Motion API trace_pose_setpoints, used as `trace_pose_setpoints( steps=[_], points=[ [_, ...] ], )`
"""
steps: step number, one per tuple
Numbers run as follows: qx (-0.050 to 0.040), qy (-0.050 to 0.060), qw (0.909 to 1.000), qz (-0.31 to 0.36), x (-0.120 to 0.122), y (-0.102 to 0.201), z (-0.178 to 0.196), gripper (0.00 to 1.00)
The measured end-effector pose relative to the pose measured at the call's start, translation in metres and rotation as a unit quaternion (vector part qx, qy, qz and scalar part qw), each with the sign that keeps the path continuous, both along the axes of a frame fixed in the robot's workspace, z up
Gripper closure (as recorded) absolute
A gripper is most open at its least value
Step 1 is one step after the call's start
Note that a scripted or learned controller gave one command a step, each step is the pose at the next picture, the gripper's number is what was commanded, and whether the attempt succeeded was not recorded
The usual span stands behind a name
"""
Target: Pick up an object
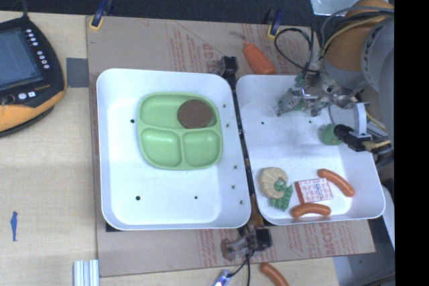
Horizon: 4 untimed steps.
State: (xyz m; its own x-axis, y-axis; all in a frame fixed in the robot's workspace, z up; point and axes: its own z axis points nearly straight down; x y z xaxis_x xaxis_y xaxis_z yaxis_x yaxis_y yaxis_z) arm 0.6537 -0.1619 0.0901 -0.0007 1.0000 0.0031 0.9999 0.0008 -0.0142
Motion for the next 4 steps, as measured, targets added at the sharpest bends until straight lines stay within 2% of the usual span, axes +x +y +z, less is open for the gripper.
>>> trace_pose_setpoints(
  steps=[1,2,3,4],
  points=[
    [-0.0012,-0.005,1.0000,0.001,-0.030,-0.048,0.023,0.00],
    [-0.0016,-0.006,1.0000,0.002,0.003,-0.001,0.002,0.00],
    [-0.0013,-0.005,1.0000,0.001,-0.025,-0.051,0.002,0.00],
    [-0.0018,-0.005,1.0000,0.002,-0.050,-0.050,0.007,0.00]
  ],
)
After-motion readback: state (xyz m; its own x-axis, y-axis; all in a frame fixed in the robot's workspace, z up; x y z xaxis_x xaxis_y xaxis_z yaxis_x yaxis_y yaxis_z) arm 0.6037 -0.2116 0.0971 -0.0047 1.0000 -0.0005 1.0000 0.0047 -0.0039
